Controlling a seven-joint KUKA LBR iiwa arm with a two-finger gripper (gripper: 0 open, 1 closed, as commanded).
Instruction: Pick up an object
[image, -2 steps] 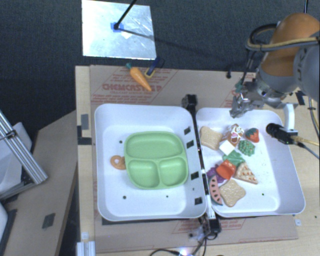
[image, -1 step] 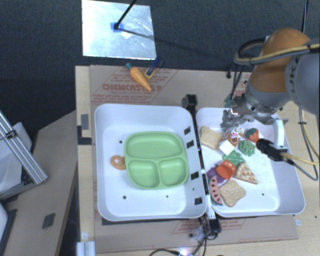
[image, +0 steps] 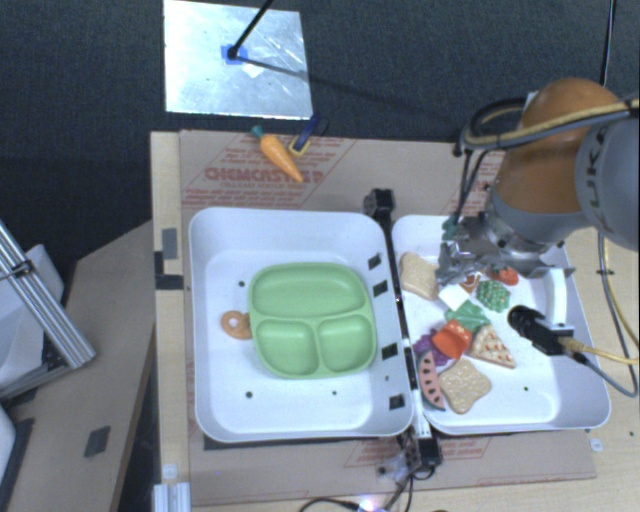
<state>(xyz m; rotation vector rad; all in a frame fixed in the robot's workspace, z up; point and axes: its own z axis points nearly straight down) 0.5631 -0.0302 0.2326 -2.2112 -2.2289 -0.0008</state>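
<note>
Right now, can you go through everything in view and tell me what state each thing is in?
Hand: low over the right bin's far side, above the toy food.
Green divided plate: upright in the left bin, nothing in its compartments.
Pretzel: flat, beside the plate's left edge.
Toy carrot: lying on the bench beyond the bins.
Toast slice: flat, near front of the right bin.

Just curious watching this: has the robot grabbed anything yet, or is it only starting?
Nothing looks lifted yet. The gripper is down in the right bin among the toy foods; whether it holds one can't be seen. The pick-up remains. The green tray sits in the left bin.
</note>
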